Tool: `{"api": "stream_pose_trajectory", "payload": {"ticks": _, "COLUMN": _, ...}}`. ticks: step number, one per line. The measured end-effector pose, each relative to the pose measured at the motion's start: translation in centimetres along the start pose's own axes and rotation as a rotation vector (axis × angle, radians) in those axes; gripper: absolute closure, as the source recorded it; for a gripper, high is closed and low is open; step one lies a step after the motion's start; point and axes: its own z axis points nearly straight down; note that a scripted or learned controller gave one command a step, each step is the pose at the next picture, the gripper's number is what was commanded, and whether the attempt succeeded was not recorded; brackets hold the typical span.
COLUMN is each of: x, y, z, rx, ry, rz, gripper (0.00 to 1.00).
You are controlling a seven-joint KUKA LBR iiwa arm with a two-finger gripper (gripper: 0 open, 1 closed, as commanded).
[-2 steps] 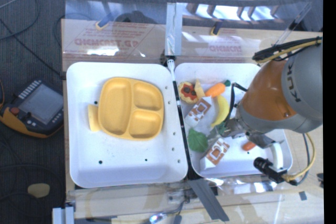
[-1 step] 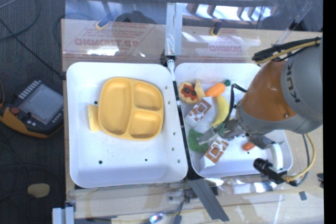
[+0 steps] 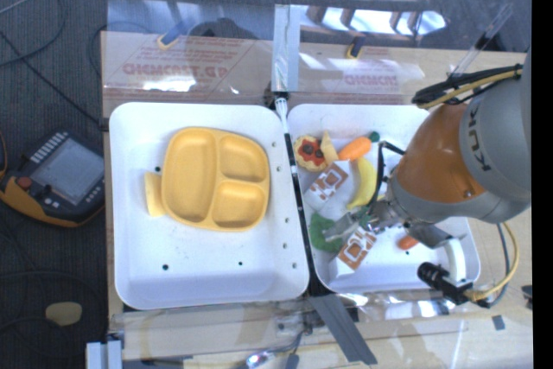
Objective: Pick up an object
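Note:
The right bin (image 3: 393,279) holds several small items: a pizza-slice toy (image 3: 309,151), an orange carrot (image 3: 354,149), a yellow banana (image 3: 366,182), a brown-and-white patterned square (image 3: 328,181) and a second one (image 3: 354,251), a green leafy piece (image 3: 321,229), and a small orange bit (image 3: 407,243). My gripper (image 3: 363,227) hangs low in this bin, between the banana's lower tip and the second patterned square, just right of the green piece. The arm's orange band hides the bin's right half. I see nothing clearly held.
The left bin (image 3: 138,272) carries a yellow divided tray (image 3: 212,177) with a pale yellow flat piece (image 3: 153,194) poking out at its left side. A ridge separates the two bins. A teach pendant (image 3: 56,177) lies off the bench at the far left.

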Motion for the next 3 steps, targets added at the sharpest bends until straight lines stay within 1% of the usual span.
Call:
{"api": "stream_pose_trajectory", "payload": {"ticks": 1, "x": 0.2, "y": 0.1, "z": -0.9, "rx": 0.001, "ry": 0.007, "rz": -0.002, "gripper": 1.00}}
{"api": "stream_pose_trajectory", "payload": {"ticks": 2, "x": 1.9, "y": 6.0, "z": -11.2, "rx": 0.027, "ry": 0.005, "rz": 0.159, "gripper": 1.00}}
{"api": "stream_pose_trajectory", "payload": {"ticks": 3, "x": 1.9, "y": 6.0, "z": -11.2, "rx": 0.027, "ry": 0.005, "rz": 0.159, "gripper": 0.00}}
